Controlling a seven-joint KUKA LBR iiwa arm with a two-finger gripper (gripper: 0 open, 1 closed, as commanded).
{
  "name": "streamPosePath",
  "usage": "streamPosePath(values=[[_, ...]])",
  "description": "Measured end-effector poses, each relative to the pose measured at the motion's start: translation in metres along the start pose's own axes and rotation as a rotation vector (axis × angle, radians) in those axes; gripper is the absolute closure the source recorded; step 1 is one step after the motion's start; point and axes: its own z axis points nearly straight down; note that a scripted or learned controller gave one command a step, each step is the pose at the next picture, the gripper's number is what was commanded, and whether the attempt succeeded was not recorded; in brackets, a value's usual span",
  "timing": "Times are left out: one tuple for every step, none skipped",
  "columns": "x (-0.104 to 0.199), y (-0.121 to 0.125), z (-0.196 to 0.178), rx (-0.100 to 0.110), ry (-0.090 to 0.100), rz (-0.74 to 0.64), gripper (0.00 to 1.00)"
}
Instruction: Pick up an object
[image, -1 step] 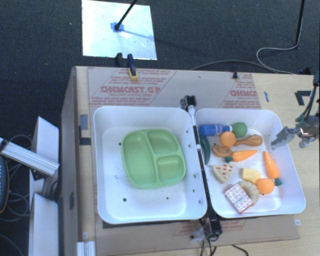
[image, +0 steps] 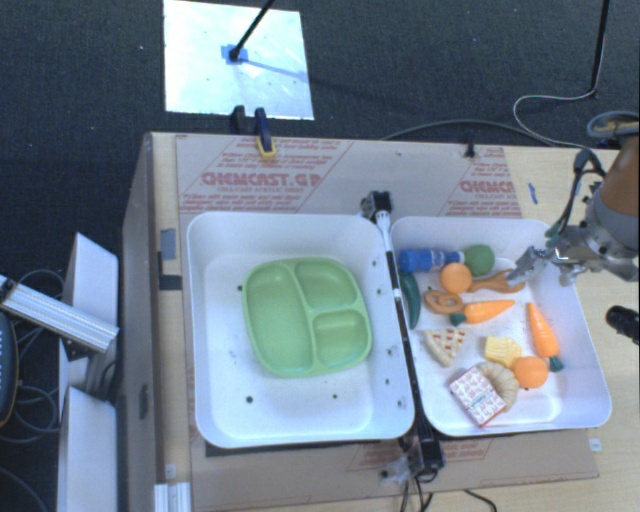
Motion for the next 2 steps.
streamPosePath(values=[[0.038,-0.034,0.095,0.000,0.000,0.002,0.00],[0.037,-0.003,0.094,-0.003,0.000,0.000,0.00]])
